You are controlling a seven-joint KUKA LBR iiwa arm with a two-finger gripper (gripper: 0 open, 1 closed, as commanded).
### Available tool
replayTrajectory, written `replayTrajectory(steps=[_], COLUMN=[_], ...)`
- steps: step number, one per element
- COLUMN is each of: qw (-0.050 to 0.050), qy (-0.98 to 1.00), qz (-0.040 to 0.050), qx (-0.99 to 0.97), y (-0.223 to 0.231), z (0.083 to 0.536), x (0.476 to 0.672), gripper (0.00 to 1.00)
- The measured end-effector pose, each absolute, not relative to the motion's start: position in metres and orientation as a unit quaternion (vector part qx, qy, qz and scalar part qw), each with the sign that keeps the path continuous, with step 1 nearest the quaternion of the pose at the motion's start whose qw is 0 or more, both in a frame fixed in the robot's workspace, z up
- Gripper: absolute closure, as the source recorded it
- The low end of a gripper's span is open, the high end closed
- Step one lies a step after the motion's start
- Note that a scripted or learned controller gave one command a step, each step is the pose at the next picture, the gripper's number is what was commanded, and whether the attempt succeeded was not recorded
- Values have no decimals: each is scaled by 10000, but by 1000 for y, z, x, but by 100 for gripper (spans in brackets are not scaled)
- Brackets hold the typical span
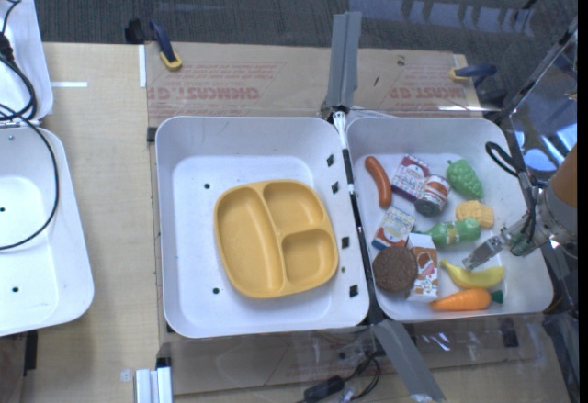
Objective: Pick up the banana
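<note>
The banana [474, 276] lies at the lower right of the frame, just above the carrot [462, 301]. It looks light, smooth and stiff, probably plastic; its thick middle is best to grip. The gripper [484, 252] hangs just above it, fingers seemingly apart and empty.

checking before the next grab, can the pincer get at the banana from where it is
Probably yes: the pincer hangs just above the banana, whose top is uncovered; the carrot lies close alongside.

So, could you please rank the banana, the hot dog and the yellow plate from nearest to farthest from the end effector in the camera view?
From the end effector:
1. Banana, just below it in the right bin.
2. Hot dog, at that bin's far-left side.
3. Yellow plate, in the left bin.
</note>
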State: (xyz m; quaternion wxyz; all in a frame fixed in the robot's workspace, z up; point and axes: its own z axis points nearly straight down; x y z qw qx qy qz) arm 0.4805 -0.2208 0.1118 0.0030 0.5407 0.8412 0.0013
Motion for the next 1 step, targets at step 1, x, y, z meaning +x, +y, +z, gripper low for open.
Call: replayTrajectory(steps=[1], qw=[84], qy=[8935], qz=[11], qx=[4490], y=[-213], z=[100], x=[483], gripper=[0])
